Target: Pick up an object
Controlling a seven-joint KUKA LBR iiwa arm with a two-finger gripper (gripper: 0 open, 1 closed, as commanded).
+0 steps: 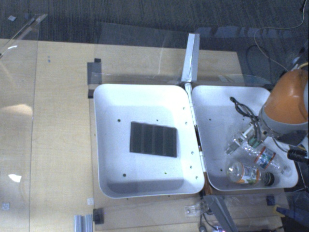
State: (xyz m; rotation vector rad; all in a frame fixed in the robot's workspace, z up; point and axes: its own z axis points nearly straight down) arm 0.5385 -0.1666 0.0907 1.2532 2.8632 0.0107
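My end effector (237,144) hangs in the right bin (212,105) over clear plastic bottles (248,170); I cannot tell its spread. Slick, round bottles may roll or slip away.

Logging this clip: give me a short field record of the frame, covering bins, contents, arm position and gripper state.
left bin: white, holds a dark ribbed rectangular pad lying flat near its middle
right bin: white, holds clear plastic bottles clustered at its near right corner
arm: reaches in from the right, orange band over the right bin
gripper: low in the right bin, just above the bottle cluster
gripper state: cannot tell
object held: none seen between fingers
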